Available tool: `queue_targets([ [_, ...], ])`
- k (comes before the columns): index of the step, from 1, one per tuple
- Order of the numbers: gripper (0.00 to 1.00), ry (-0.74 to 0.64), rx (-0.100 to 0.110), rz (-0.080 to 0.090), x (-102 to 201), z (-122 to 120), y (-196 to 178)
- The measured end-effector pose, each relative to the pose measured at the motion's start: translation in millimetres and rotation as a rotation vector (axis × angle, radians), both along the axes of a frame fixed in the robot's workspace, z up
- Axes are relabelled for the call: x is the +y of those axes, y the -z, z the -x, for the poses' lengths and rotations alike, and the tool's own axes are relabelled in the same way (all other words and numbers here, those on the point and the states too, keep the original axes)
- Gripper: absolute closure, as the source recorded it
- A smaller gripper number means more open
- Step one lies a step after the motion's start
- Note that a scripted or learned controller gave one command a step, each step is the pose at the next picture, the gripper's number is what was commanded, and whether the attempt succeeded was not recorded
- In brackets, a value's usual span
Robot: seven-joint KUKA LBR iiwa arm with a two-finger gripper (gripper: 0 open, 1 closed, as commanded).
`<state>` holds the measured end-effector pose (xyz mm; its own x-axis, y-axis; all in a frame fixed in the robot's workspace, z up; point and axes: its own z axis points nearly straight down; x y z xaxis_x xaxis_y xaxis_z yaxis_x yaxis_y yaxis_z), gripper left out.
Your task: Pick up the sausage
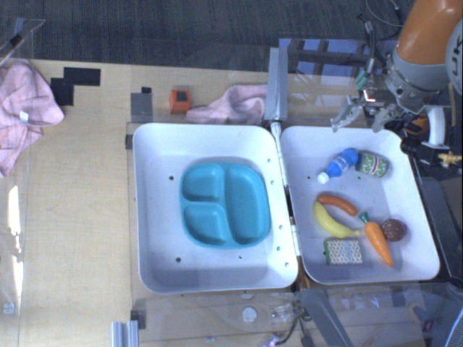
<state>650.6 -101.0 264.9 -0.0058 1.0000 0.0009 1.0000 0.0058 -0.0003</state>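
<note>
The sausage [337, 203], a reddish-orange link, lies in the middle of the right bin [427, 266], just above a yellow banana [333, 222]. My gripper [359, 116] hangs over the bin's far edge, up and to the right of the sausage and well apart from it. Its two fingers are spread open with nothing between them.
The right bin also holds a small blue-and-white bottle [340, 164], a green can [372, 165], a carrot [377, 243], a dark round item [393, 229] and a green sponge-like block [342, 251]. A blue divided plate [224, 204] sits in the left bin [155, 194]. Pink cloths [231, 105] lie behind the bins.
</note>
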Motion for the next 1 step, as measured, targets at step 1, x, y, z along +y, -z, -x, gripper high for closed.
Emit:
queue_targets([
  [1, 0.00, 0.041, 0.002, -0.001, 6.9, 47.9, 129.8],
])
